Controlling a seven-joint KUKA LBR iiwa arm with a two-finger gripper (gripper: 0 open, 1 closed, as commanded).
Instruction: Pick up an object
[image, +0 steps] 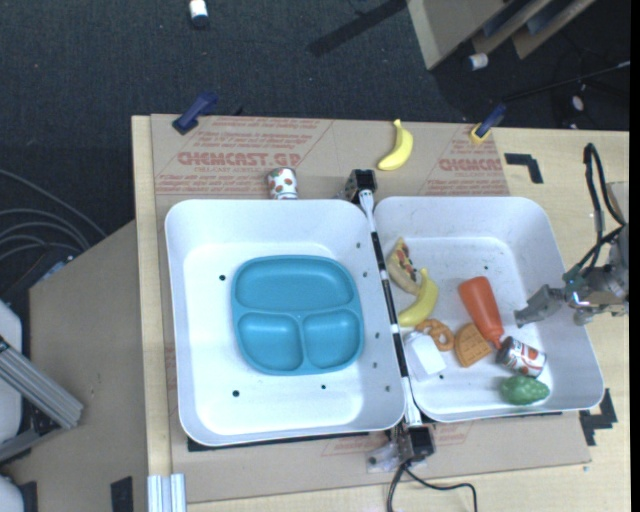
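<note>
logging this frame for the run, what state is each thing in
blue three-compartment plastic tray: flat in the left white bin, nothing on it
orange bottle: lying on its side in the right white bin
red and white can: lying on its side
yellow banana: lying by the divider
two-finger gripper: over the right bin, holding nothing

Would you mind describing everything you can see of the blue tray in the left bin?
The blue tray is a rounded-corner, plastic-looking dish with three compartments: one wide one across the far side and two smaller ones nearer the camera. It lies flat and upright on the floor of the left bin, roughly centred, slightly skewed. Nothing sits in it or touches it.
</note>
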